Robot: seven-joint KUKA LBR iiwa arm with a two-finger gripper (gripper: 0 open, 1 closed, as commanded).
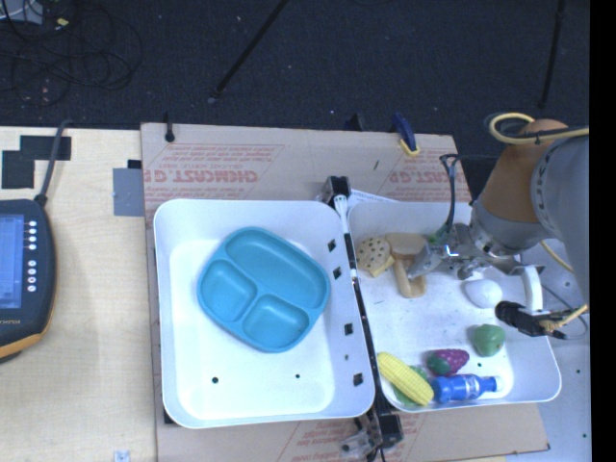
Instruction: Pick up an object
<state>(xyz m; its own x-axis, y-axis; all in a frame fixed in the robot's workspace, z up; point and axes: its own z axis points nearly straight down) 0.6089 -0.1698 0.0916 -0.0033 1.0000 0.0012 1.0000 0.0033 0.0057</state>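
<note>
Claw (421, 269) is down in the right bin (539, 378), right by the tan block (408, 258). Can't tell if it's gripping. Nothing lifted yet, pick undone.

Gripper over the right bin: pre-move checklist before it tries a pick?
1. Gripper placed over the right bin: ok, it sits low at the tan wooden piece.
2. Something held between the fingers: cannot tell, the view is too small there.
3. Neighbours clear of the target: not ok, the cookie lies close beside the wooden piece.
4. Other pick options free: ok, the white egg, green ball, corn cob and blue bottle lie uncovered.
5. Left bin contents: ok, the blue divided plate lies flat in it.
</note>
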